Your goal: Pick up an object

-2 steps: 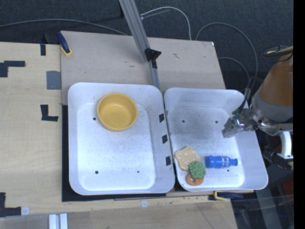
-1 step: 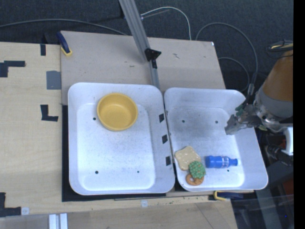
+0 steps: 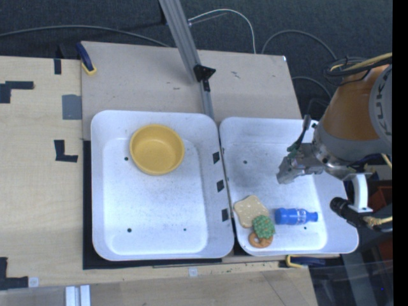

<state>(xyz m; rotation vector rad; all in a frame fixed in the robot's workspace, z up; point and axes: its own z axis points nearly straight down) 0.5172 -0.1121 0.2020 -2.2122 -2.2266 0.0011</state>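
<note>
In the right bin (image 3: 255,139), near its front edge, lie a blue bottle (image 3: 294,216) on its side, a tan slice of toast (image 3: 249,210) and a green-and-orange toy food piece (image 3: 262,229). The toast and the green piece touch each other. My gripper (image 3: 291,169) hangs over the right part of that bin, above and behind the bottle, with nothing visibly held. A yellow bowl (image 3: 157,148) stands upright at the back of the left bin (image 3: 115,234).
A grey metal pole (image 3: 185,37) slants down from the top to the seam between the bins. Cables (image 3: 229,18) trail over the dark floor behind the bench. The arm's orange band (image 3: 360,110) sits at the right edge.
</note>
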